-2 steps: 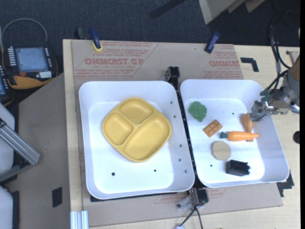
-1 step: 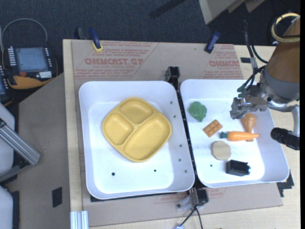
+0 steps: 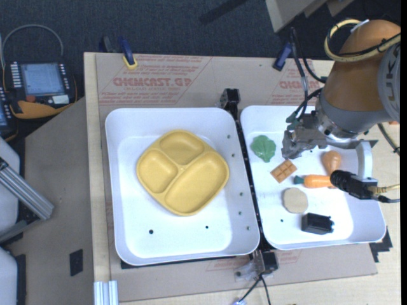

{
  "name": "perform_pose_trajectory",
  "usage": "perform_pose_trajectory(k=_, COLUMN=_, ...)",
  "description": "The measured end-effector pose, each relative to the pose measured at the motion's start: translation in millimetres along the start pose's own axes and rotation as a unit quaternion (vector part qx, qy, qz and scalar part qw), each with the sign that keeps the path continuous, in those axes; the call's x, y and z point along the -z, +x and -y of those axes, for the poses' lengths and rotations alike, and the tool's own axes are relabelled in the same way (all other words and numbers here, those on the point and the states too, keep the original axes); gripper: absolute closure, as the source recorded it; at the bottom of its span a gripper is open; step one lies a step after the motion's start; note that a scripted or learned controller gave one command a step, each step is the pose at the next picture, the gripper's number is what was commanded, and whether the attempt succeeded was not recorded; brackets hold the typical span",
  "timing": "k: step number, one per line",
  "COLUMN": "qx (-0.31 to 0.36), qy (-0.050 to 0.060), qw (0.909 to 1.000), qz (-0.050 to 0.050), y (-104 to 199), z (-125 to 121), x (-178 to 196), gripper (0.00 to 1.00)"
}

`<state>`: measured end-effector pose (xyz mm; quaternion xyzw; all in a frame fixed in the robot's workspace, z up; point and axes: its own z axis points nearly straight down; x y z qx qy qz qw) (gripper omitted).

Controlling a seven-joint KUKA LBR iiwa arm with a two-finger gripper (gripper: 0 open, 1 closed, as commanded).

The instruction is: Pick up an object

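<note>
From the fixed overhead camera, two shallow white bins sit side by side on the table (image 3: 95, 170), which is covered with brown printed cardboard. The left bin (image 3: 127, 234) holds a yellow divided plate (image 3: 182, 172) with three compartments, lying flat and turned at an angle near the bin's middle.

The right bin (image 3: 369, 230) holds the small items. A green broccoli piece (image 3: 263, 147) lies near the bin's upper left. Below and to its right is a small brown waffle-patterned block (image 3: 283, 170). A toy carrot (image 3: 315, 182) lies on its side just right of that block, and an orange rounded piece (image 3: 331, 161) sits above the carrot's right end. A tan round disc (image 3: 295, 201) lies below the carrot, with a black box-shaped object (image 3: 317, 223) just below and right of the disc.

The arm (image 3: 362, 75) reaches in from the right over the right bin. Its gripper (image 3: 297, 143) hangs low between the broccoli piece and the orange rounded piece, just above the waffle-patterned block. Whether the fingers are released or clenched cannot be told from this angle, and nothing can be seen between them.
</note>
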<state>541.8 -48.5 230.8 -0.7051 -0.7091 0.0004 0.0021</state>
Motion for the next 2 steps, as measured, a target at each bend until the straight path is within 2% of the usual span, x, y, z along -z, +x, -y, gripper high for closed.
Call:
perform_pose_trajectory(k=1, qx=0.0, qy=0.0, qw=1.0, qz=0.0, y=56.4, z=-6.5, x=-11.7, gripper=1.0)
perform_pose_trajectory(k=2, qx=0.001, qy=-0.003, qw=1.0, qz=0.0, y=116.3, z=-25.8, x=-3.5, gripper=1.0)
